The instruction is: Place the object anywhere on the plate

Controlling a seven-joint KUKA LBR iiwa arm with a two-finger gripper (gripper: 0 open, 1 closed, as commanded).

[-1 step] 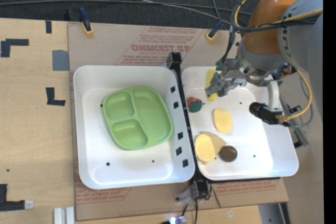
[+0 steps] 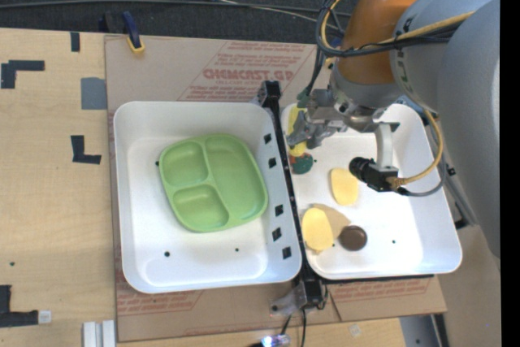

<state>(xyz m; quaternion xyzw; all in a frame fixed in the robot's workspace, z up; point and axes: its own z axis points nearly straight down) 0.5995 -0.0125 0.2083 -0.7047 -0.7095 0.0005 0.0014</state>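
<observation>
Camera view: the gripper (image 2: 302, 144) is being held low at the right bin's (image 2: 422, 256) left wall, over small objects (image 2: 301, 162); its state cannot be told. The green plate (image 2: 213, 181) is lying in the left bin (image 2: 138, 256).

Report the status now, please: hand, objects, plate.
Hand low at the right bin's left edge. Green three-compartment plastic plate bare, in the left bin. Two yellow pieces and a brown round piece in the right bin.

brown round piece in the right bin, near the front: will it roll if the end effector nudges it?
Probably. The brown piece looks rounded and smooth, so a side push may roll or skid it on the slick white bin. It touches the yellow piece, which could block leftward motion. It looks small, likely light.
</observation>
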